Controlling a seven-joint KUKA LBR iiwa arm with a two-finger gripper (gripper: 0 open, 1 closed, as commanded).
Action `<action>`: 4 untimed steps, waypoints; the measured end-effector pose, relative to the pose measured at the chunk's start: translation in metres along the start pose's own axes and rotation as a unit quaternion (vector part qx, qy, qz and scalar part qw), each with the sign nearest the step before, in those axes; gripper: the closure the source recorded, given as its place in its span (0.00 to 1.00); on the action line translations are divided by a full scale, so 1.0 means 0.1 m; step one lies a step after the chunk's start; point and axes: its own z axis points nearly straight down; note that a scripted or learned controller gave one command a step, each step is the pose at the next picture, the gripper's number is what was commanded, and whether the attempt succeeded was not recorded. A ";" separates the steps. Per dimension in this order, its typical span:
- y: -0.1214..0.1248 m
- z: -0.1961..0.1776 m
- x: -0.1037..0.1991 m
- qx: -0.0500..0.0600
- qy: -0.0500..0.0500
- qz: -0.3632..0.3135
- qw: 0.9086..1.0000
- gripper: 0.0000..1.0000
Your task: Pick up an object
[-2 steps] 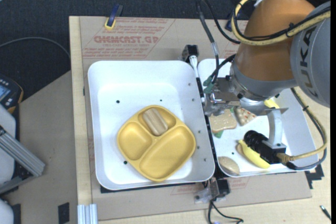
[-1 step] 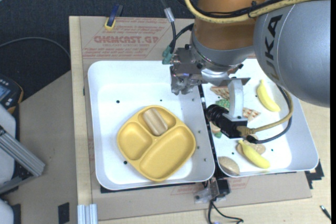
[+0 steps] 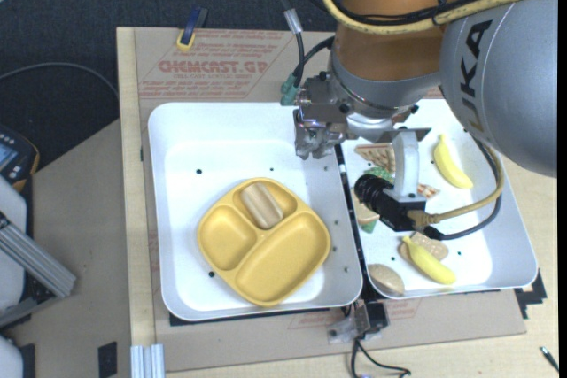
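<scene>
Camera view: a yellow plate [image 3: 279, 259] with three compartments is sat in the left bin [image 3: 177, 157], toward its near side, so that's used as the reference here. A tan block [image 3: 262, 204] is lying in the plate's small far compartment. The other two compartments are bare.

The end effector [image 3: 316, 137] is parked just beyond the plate's far right corner, right over the ridge where the two bins meet. Whether it's open or closed can't be told from this angle, tbh, since it's crowded by the wrist above it.

Everything else is found to the right of the plate, in the right bin [image 3: 507, 236]. One banana [image 3: 452, 162] is laid well off to the right and farther back. A second banana [image 3: 427, 259] is level with the plate's near half. A tan oval piece [image 3: 386, 279] is tucked closest to the plate's near right corner. A pale wedge [image 3: 379, 157] is partly hidden under the arm.

Both bins are carried on a brown worktop [image 3: 89, 190].
</scene>
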 end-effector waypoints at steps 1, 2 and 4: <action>0.00 -0.10 0.01 0.000 0.000 -0.001 1.000 1.00; -0.31 0.52 0.29 0.007 0.000 -0.001 1.000 1.00; -0.16 -1.77 -1.06 -0.008 0.000 0.004 1.000 1.00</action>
